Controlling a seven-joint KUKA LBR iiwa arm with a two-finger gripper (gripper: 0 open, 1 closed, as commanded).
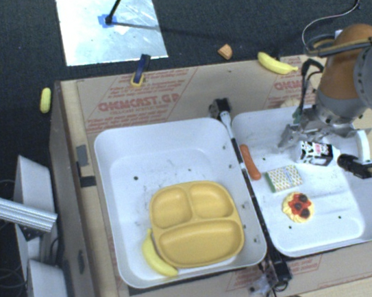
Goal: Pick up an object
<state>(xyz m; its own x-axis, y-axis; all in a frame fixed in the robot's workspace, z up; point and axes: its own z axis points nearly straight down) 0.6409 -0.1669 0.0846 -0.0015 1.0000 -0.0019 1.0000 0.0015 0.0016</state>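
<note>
The right bin (pixel 363 221) holds an orange carrot-like stick (pixel 247 161) along its left wall. Also in it are a pale checked square block (pixel 284 178) and a small yellow pizza toy with red and black toppings (pixel 297 206). A small black-and-white item with a red spot (pixel 316 151) lies in the bin's upper right part. My gripper (pixel 300 133) hangs low over the bin just above and left of that item, reaching in from the right. Nothing is visibly held.
The left bin (pixel 118 154) holds a yellow divided tray (pixel 196 222) with a yellow banana (pixel 155 255) against its lower left edge. On the bench behind the bins lie another banana (pixel 276 63), an orange chunk (pixel 225 51) and a blue-and-yellow clip (pixel 139 69).
</note>
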